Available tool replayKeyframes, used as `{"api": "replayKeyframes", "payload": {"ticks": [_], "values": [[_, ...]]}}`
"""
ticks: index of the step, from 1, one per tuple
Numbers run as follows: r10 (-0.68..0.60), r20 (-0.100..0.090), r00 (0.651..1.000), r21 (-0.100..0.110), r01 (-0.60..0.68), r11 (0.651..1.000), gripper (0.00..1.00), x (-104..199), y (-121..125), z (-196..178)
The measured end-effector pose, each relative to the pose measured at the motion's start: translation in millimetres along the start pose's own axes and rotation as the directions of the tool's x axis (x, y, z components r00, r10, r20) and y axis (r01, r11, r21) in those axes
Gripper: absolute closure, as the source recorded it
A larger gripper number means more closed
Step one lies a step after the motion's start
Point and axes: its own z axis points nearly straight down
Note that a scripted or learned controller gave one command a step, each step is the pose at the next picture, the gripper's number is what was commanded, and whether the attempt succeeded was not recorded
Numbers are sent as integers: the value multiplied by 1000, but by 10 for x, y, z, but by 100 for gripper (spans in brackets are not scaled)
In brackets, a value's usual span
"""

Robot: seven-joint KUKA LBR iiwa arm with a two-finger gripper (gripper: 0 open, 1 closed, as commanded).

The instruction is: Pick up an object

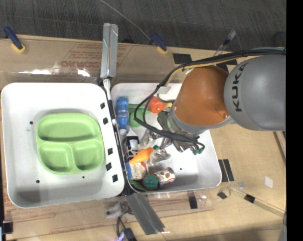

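Camera view is showing my grey arm reaching in from the right, its orange band hanging over the right bin. The left bin is sitting beside it, holding a green divided tray. My gripper is hovering low over the clutter heaped along the right bin's left wall; I cannot tell how it is set. A blue bottle is lying at the far end of that heap, an orange piece is sitting just left of my gripper, and a patterned can is resting at the near end beside a small green cap. I am judging that nothing is lifted yet: closing on something and raising it is remaining
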Motion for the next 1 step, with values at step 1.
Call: {"api": "replayKeyframes", "payload": {"ticks": [1], "values": [[24, 8, 1000, 5, -24, 1000, 100, -326, 226, -881]]}}
